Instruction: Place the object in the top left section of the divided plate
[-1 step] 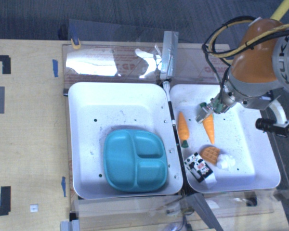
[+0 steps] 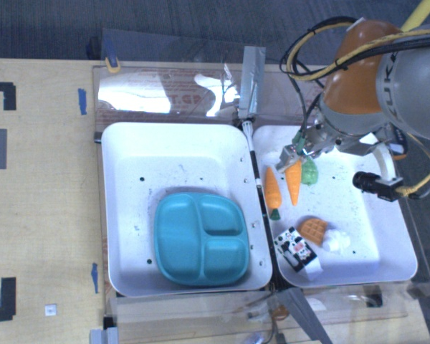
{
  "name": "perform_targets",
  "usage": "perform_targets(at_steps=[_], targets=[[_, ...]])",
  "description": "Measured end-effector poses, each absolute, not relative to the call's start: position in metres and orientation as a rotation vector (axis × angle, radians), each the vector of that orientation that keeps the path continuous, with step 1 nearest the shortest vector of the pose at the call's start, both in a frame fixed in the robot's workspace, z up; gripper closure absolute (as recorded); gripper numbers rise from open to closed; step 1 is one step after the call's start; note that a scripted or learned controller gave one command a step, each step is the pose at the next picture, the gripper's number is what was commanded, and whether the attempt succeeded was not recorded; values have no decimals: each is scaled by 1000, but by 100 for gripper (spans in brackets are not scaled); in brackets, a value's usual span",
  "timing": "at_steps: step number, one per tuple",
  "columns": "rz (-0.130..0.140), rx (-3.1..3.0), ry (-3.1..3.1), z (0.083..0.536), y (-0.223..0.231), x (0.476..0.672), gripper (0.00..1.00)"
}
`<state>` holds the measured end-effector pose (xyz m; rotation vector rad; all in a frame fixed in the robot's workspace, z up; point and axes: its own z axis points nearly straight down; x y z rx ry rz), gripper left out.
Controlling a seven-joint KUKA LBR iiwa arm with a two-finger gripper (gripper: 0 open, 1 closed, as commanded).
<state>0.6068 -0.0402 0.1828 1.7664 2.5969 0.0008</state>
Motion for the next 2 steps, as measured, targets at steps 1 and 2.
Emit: perform_targets(at_steps=[1, 2], targets=[[-2, 1894, 2513, 185, 19, 567, 100], [-4, 1897, 2510, 185, 17, 567, 0]])
